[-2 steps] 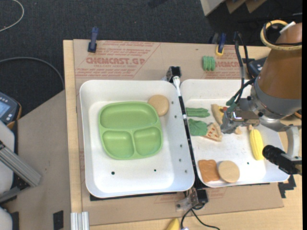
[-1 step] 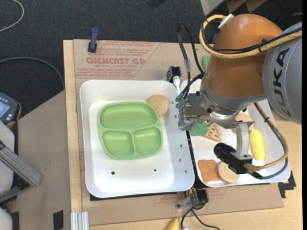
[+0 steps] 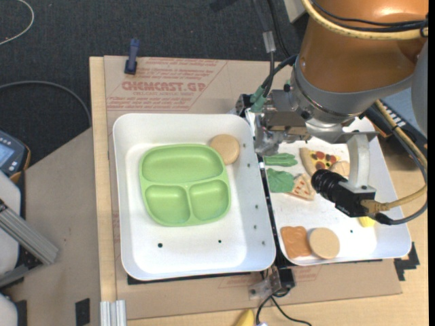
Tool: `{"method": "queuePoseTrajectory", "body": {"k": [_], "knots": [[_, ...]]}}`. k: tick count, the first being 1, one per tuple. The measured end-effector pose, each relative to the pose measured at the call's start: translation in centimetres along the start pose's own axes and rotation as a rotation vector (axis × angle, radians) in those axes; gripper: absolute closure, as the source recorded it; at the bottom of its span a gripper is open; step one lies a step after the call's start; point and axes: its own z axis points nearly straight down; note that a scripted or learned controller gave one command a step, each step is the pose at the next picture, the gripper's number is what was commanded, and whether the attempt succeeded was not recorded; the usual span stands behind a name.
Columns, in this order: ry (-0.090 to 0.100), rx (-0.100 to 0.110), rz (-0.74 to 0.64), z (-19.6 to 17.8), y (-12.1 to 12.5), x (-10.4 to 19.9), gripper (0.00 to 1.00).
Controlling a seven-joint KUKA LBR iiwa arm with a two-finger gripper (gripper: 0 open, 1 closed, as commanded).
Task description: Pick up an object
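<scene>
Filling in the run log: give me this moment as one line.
hand: over right bin, far end | grasp: cannot tell | left bin: green tray, round cookie | right bin: toy foods

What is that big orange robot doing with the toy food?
The robot arm is leaning over the right bin, where toy food lies: green pieces, a pizza slice and a round cookie. The left bin has a green divided plate and another cookie. Nothing looks picked up yet.
</scene>
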Motion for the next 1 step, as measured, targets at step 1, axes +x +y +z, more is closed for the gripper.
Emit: {"method": "queuePoseTrajectory", "body": {"k": [1], "knots": [[-0.004,0.008,0.003,-0.52,-0.04,-0.15,1.0]]}}
